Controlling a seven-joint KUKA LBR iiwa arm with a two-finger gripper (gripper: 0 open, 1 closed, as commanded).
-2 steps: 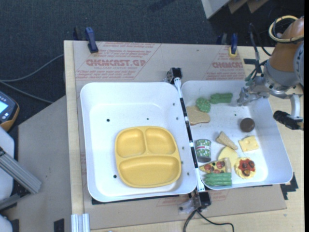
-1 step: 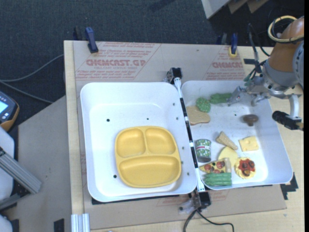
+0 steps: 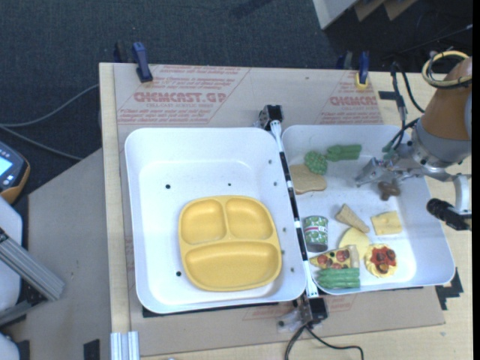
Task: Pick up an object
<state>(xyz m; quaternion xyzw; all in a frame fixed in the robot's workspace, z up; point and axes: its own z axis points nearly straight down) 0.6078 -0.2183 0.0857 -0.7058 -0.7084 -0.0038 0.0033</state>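
Observation:
My gripper (image 3: 384, 177) hangs low over the upper right part of the right bin (image 3: 442, 268), below the orange-banded wrist. A small brown piece (image 3: 388, 192) lies just under it; whether it is held is unclear. Several toy foods lie in this bin: a green broccoli (image 3: 316, 161), a green leafy piece (image 3: 343, 153), a tan bread slice (image 3: 307, 178), a small can (image 3: 316, 232), a tan wedge (image 3: 350, 217), a yellow square (image 3: 386, 222), a pizza slice (image 3: 335, 259), a green pod (image 3: 339, 278) and a red-topped tart (image 3: 381, 259).
The left bin (image 3: 150, 163) holds a yellow divided plate (image 3: 229, 242). A raised divider (image 3: 289, 193) runs between the two bins. Blue clamps (image 3: 140, 60) sit at the board's far edge. Cables trail beside the arm at the right.

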